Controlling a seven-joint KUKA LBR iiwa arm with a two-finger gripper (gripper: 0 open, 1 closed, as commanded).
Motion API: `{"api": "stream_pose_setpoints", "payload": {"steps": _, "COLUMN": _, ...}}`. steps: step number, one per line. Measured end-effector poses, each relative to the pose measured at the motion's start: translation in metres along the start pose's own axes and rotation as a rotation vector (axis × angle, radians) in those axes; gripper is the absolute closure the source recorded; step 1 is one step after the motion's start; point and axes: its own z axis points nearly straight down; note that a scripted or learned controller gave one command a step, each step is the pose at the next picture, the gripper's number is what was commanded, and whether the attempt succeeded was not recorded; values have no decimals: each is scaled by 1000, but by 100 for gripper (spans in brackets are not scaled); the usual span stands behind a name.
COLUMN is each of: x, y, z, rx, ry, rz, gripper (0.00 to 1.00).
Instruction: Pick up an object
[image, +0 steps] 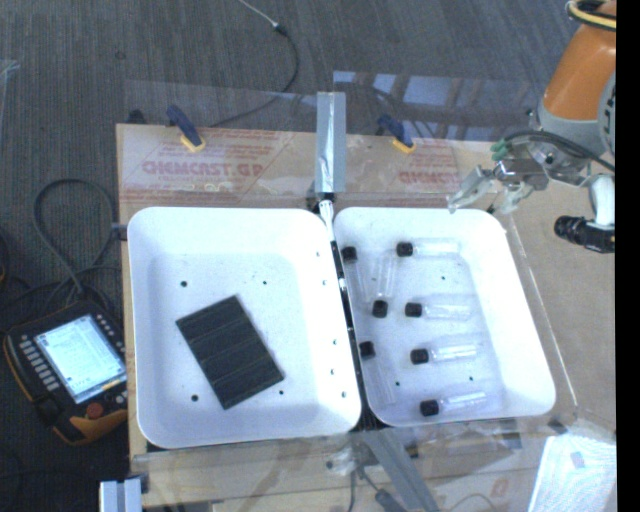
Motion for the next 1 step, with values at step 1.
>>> {"api": "stream_pose_setpoints", "payload": {"steps": 1, "x": -21, "y": 1, "z": 122, "rx": -5, "ry": 4, "rz": -178, "gripper": 0}}
